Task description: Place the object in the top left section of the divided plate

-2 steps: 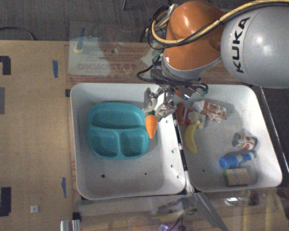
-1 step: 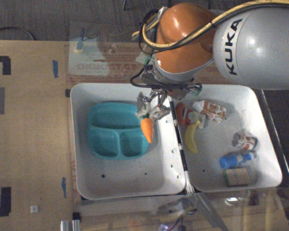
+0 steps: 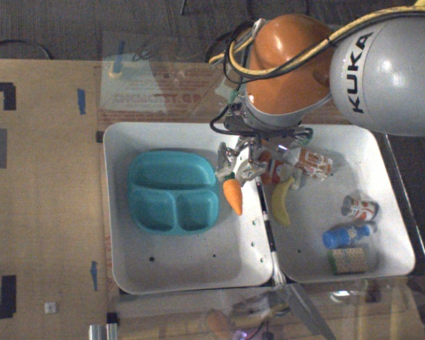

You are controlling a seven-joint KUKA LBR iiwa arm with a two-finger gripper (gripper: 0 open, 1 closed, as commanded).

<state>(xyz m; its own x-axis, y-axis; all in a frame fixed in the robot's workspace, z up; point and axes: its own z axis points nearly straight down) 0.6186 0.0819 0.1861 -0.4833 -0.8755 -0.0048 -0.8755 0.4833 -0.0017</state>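
A teal divided plate lies in the left bin, with one long section on its far side and two smaller sections on its near side. An orange carrot with a green top sits just right of the plate, near the wall between the bins. My gripper hangs directly over the carrot's green end, under the orange wrist band. The wrist hides whether the gripper touches the carrot.
The right bin holds a yellow banana by the divider, a red and white packet, a small can, a blue bottle and a brownish block. The arm's grey body covers the upper right.
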